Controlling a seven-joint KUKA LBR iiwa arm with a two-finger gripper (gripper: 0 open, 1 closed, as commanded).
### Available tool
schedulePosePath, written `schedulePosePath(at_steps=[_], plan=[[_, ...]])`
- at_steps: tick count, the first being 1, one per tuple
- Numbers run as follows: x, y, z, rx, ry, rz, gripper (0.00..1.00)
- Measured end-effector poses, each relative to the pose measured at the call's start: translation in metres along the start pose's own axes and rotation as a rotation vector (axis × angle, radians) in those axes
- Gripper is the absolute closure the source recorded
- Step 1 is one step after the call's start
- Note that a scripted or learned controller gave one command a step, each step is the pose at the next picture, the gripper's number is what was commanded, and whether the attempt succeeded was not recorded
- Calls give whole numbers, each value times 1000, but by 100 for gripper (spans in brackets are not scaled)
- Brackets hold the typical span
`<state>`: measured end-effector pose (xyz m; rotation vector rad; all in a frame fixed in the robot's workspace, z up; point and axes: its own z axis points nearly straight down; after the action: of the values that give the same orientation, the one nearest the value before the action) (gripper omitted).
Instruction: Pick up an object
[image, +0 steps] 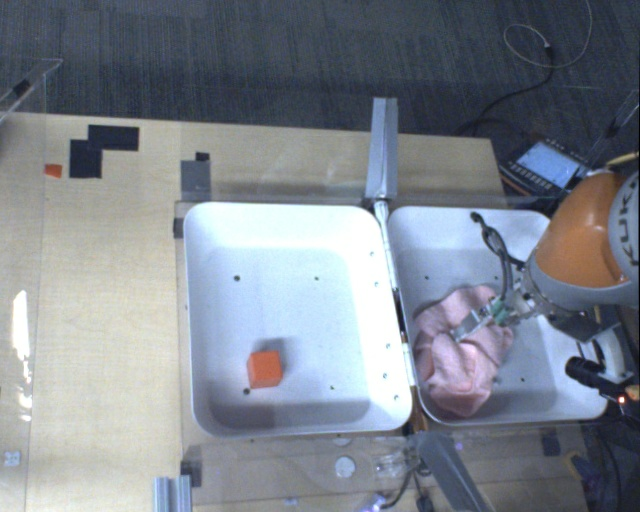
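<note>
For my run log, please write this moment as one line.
arm: over right bin | gripper: on pink cloth | orange block: left bin, untouched | lift: not yet

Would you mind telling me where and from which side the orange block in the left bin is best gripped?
Grip the orange block across two opposite flat sides, coming straight down from above. It looks to sit flat on the left bin floor, apart from the walls, so all sides seem reachable.

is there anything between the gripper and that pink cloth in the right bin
Nothing visible. The gripper is already down on the pink cloth in the right bin, with no other object between them.
</note>
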<state>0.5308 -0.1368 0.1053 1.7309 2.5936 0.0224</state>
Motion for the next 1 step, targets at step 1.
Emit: schedulePosePath(at_steps=[1], plan=[[15,-1,-2,18,8,-10,0]])
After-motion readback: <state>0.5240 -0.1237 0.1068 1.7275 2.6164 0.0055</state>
